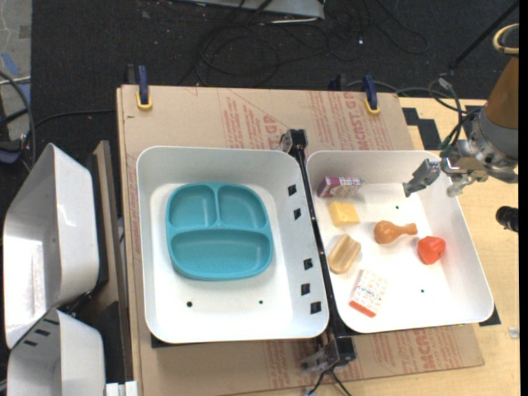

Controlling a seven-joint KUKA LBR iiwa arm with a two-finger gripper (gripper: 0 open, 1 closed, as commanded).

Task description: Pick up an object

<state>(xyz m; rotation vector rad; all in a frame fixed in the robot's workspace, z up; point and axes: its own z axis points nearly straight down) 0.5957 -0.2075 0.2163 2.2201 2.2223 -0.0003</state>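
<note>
White bin [462, 287]: drumstick [394, 232], narrow end rightward.

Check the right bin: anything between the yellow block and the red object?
Yes. In the camera view, the orange drumstick-shaped toy lies between the yellow block and the red object, apart from both.

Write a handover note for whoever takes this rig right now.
Gripper: open, holding nothing, poised over the upper right of the right bin.
Right bin holds: purple packet, yellow block, bread roll, chicken drumstick, red tomato, white-and-red packet.
Left bin holds a teal divided plate.
Done: nothing picked yet.
Left: lower, grasp one item and lift; the drumstick and tomato look nearest.
</note>
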